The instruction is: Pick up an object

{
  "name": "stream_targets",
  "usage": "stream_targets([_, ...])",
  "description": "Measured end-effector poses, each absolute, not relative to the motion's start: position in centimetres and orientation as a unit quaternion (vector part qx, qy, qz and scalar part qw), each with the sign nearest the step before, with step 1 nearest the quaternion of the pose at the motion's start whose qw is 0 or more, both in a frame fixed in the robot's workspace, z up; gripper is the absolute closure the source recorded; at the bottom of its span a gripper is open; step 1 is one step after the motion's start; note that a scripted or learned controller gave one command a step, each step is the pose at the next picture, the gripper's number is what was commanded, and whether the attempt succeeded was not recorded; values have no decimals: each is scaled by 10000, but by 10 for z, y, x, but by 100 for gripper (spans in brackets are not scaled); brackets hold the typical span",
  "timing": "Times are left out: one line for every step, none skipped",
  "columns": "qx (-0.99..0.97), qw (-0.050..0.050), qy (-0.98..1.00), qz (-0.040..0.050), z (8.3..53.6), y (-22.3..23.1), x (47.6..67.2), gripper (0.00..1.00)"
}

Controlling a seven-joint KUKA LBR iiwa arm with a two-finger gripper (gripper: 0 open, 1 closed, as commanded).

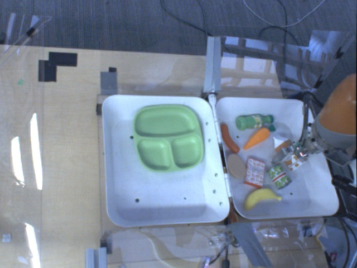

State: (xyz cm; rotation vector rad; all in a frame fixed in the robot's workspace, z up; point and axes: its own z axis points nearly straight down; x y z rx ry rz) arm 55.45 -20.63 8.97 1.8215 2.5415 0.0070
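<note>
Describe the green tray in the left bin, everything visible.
The green tray is a pale green, matte, plastic-looking plate with rounded corners and three compartments: one wide at the far side, two smaller at the near side. It lies flat, right side up, in the far half of the left bin, slightly rotated. Nothing sits in it; only the bin floor touches it.

A pale wooden bench (61, 166) filled the near ground, with black tape marks (56, 65) at its far left. Beyond lay dark grey carpet (111, 15) crossed by looping black cables (187, 10). Glare streaked the left.
</note>
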Motion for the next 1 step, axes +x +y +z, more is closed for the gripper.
stream_targets([5808, 49, 8140, 25, 88, -204, 609, 0])
